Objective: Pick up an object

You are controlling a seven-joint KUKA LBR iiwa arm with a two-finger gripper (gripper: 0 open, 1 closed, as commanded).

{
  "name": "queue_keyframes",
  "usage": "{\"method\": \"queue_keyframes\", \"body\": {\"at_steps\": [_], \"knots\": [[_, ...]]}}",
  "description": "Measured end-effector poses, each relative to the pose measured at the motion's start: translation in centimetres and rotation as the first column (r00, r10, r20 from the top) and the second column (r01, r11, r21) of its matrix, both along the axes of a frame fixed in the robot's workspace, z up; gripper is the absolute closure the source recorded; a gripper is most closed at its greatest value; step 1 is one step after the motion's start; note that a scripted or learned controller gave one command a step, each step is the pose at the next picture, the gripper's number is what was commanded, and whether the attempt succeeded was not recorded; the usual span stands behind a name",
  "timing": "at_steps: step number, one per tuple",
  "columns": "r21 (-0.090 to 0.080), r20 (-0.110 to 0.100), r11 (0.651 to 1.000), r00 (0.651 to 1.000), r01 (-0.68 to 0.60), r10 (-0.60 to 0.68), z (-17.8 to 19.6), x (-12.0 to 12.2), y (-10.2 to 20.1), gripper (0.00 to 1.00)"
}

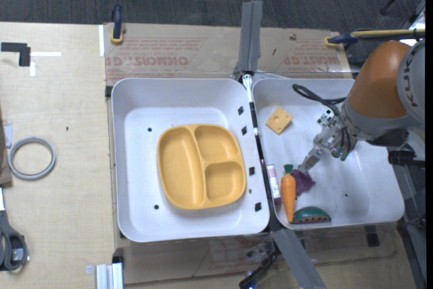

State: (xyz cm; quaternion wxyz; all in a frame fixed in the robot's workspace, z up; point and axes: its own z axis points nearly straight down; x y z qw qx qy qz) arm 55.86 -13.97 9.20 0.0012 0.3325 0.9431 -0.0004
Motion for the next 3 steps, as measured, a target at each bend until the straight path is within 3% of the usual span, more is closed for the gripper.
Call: {"method": "queue_keyframes", "body": {"at_steps": [1, 2, 3], "knots": [[0.0, 0.001, 0.992, 0.992, 0.124, -0.124, 0.0, 4.9, 3.5, 0.0], [0.0, 0.001, 0.957, 0.957, 0.289, -0.289, 0.1, 9.6, 4.2, 0.0], [-0.001, 0.011, 0.958, 0.958, 0.286, -0.286, 1.5, 9.8, 4.2, 1.0]]}}
